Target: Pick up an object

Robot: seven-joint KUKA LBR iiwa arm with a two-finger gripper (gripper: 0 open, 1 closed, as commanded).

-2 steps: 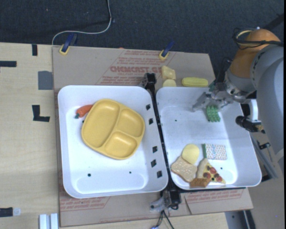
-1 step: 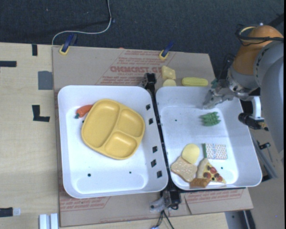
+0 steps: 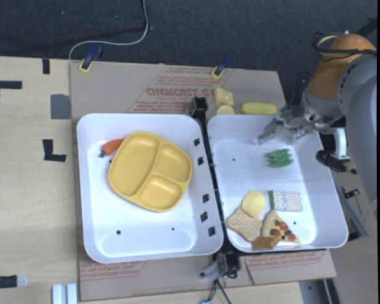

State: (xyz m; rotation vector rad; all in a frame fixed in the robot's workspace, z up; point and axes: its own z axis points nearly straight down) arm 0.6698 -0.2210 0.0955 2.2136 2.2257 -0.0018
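Observation:
My gripper (image 3: 280, 132) hangs over the back part of the right bin (image 3: 240, 145), on the grey arm with its orange band (image 3: 334, 54) reaching in from the right. Just in front of it and slightly right lies a small green leafy piece (image 3: 280, 158), apart from the gripper. At the bin's front sit a pale yellow round piece (image 3: 254, 202), a checked cracker (image 3: 286, 201), a slice of toast (image 3: 243, 224) and a pizza slice (image 3: 280, 228). Nothing shows held in the gripper.
The left bin (image 3: 98, 214) holds a yellow divided plate (image 3: 151, 170) and an orange carrot (image 3: 111, 146) at its left edge. Behind the bins on the cardboard lie a yellow block (image 3: 223, 97), a pale lump (image 3: 225, 111) and a yellow corn cob (image 3: 258, 108).

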